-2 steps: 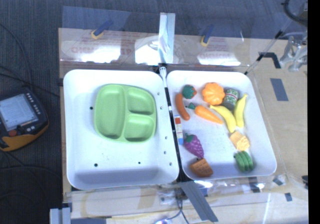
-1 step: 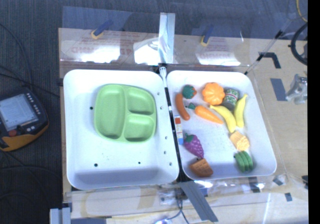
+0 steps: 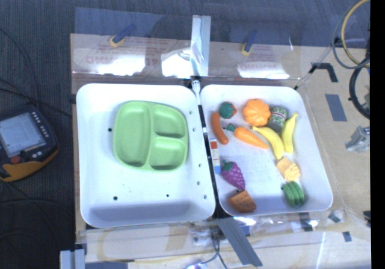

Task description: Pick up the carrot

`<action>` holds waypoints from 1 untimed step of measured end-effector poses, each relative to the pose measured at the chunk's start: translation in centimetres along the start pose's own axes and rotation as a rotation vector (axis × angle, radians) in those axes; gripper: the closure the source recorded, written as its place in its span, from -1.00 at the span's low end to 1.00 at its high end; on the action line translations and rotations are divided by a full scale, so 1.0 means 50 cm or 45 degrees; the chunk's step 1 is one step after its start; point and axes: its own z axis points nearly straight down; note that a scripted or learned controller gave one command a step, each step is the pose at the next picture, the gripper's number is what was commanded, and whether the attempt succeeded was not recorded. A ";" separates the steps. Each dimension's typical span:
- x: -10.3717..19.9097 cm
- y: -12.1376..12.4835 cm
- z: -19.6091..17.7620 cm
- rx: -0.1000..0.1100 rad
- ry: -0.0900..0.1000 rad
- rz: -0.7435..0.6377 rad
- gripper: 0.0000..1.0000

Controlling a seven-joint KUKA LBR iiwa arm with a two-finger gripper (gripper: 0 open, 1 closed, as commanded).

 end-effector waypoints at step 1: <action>-0.008 -0.149 -0.145 0.006 0.001 -0.176 1.00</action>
